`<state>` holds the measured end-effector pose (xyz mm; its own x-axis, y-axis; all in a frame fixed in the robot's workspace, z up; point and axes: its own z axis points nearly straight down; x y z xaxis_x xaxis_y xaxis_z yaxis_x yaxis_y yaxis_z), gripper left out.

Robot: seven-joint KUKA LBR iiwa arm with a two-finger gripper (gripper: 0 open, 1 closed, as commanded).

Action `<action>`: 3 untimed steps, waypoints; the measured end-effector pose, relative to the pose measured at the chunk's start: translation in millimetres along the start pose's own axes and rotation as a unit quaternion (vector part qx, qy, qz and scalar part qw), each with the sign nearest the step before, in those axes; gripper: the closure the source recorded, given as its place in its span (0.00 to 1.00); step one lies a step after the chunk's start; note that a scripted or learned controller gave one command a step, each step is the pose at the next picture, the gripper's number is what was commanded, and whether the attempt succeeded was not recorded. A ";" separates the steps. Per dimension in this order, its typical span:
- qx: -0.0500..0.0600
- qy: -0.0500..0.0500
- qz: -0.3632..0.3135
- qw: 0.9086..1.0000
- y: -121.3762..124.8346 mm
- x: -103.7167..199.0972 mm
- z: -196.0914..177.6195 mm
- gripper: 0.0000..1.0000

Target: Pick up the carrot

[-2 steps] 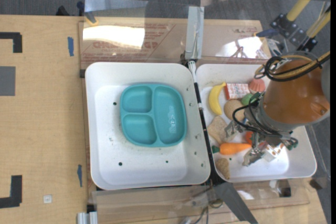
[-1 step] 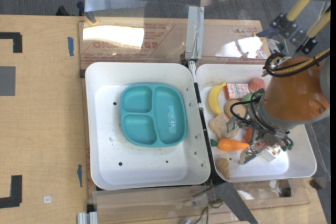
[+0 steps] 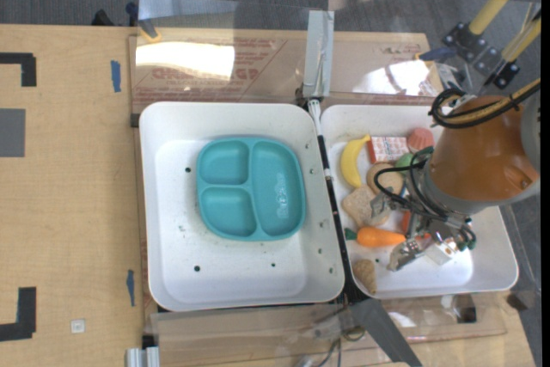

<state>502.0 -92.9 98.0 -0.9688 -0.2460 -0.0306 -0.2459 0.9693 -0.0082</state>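
Note:
The orange carrot (image 3: 378, 237), with a green tip at its left end, lies in the right bin (image 3: 490, 271) near the bin's lower left. My gripper (image 3: 416, 247) hangs just to the right of the carrot's thick end, low over the bin floor, under the arm's orange band (image 3: 477, 155). Cables and the wrist hide much of the gripper. The carrot appears to rest on the bin floor, beside the gripper rather than lifted.
A banana (image 3: 352, 161), a red and white box (image 3: 388, 149), a pink item (image 3: 420, 138) and tan food pieces (image 3: 358, 204) crowd the right bin's upper left. Another tan piece (image 3: 365, 272) lies below the carrot. The left bin (image 3: 163, 211) holds a teal divided plate (image 3: 252, 187).

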 end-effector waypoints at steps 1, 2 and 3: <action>-0.001 0.001 0.158 0.987 -6.5 -16.9 0.8 0.00; 0.001 0.001 0.165 0.986 -13.9 -42.0 1.4 0.00; 0.001 -0.002 0.205 0.979 -7.7 -35.9 1.7 0.00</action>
<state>538.7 -91.6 97.5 -0.9858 0.1642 -0.0366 0.1642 0.9864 0.0035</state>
